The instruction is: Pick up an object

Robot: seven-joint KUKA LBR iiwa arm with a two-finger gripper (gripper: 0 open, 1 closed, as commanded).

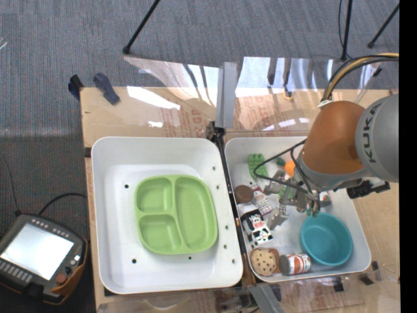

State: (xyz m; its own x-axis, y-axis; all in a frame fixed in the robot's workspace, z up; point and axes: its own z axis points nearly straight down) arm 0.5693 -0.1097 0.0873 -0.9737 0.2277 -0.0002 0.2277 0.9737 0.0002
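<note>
Arm over the right bin, hand [296, 204] low among small items.

The hand hangs just left of the teal bowl [326, 240], above the bin [362, 253] floor; whether it is open or closed cannot be told. Nearby lie a cow-print carton [258, 228], a brown disc [244, 193], a cookie [264, 261], a can [296, 264] and a green toy [255, 161]. The left bin [104, 194] holds a green divided plate [176, 214].
</note>
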